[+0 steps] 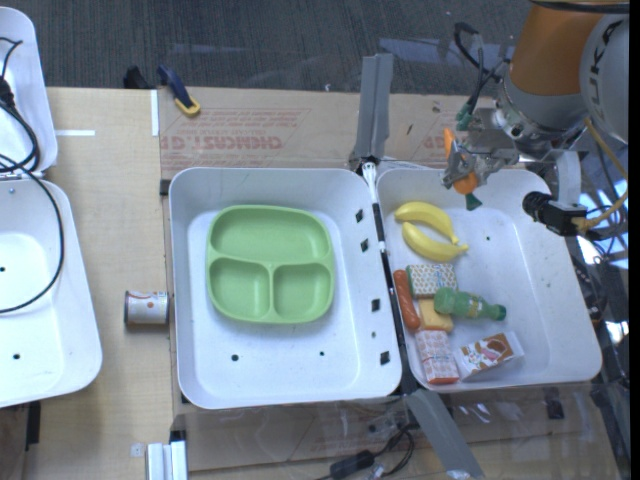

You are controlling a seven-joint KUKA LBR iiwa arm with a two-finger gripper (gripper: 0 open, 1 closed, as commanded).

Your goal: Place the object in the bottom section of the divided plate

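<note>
Green and three-sectioned, the divided plate (270,264) lies in the left bin (190,298), one wide section along its far side and two smaller ones on the near side; nothing sits in any of them. The right bin (540,298) holds the food items: two bananas (430,230) near its far left, one lying against the other, then a patterned packet (432,278), a green bottle (466,305) on its side, a red sausage-like piece (406,299) along the left wall, an orange-yellow block (433,316), a red and white pouch (436,356) and a brown and white wrapper (490,352) at the near edge. Print on those packets is too small to read.

Above the far edge of the right bin the grey arm with its orange band (560,28) reaches in, and the gripper (466,180) hangs over the far wall. Something small and orange (462,181) shows at its tip; whether the gripper is clasping it or is released cannot be told. It is well apart from the plate.

Cardboard (260,133) on the counter behind the bins carries mirrored red lettering that cannot be read with confidence. A small metal can (147,308) lies just left of the left bin, and a blue and yellow clamp (178,92) rests near the cardboard's far edge.
</note>
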